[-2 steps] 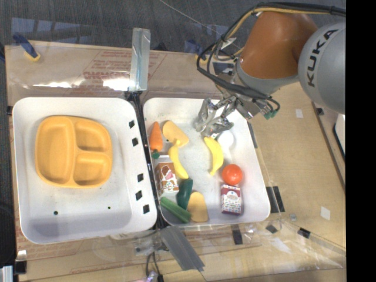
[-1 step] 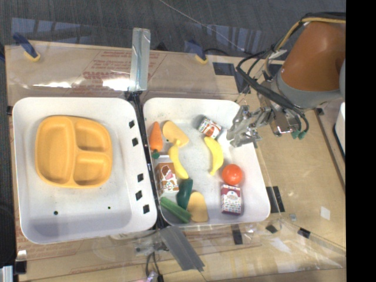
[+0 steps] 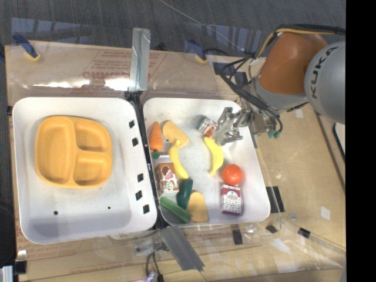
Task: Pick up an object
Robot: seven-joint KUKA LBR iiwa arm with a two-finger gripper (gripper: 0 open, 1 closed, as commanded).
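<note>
My gripper (image 3: 222,135) hangs over the upper right part of the right bin (image 3: 249,207), its metal fingers pointing down-left. Its tips are just above the top end of a yellow banana (image 3: 215,155) and right of a small striped can (image 3: 206,125). Nothing shows between the fingers. Below lie an orange ball (image 3: 232,174) and a red carton (image 3: 232,199). A carrot (image 3: 155,137), a yellow curved piece (image 3: 175,135) and a second banana (image 3: 178,163) sit at the bin's left.
The left bin (image 3: 35,222) holds a yellow divided plate (image 3: 73,151). A brown snack box (image 3: 167,178), green vegetables (image 3: 180,201) and a yellow wedge (image 3: 198,207) crowd the right bin's lower left. A grey divider strip (image 3: 140,57) stands between the bins at the back.
</note>
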